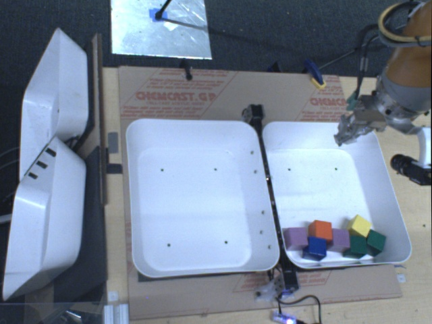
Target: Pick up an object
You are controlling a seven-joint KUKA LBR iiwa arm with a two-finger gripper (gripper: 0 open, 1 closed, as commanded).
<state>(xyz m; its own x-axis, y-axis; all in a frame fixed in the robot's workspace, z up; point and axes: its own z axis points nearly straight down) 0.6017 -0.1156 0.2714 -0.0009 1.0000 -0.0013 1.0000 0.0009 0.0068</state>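
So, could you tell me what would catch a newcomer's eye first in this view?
Probably the cluster of coloured blocks huddled in the near corner of the right bin: purple, orange, blue, yellow and green against plain white. Next, the arm's tool hanging over that bin's far right corner, well apart from the blocks. The left bin beside it adds a broad white expanse.

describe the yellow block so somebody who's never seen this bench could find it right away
Start at the right-hand white bin and go to its near edge, where a cluster of small blocks lies. The yellow block sits toward the cluster's right end, next to a dark green block. It is the only yellow one; the others are purple, orange, blue and green.
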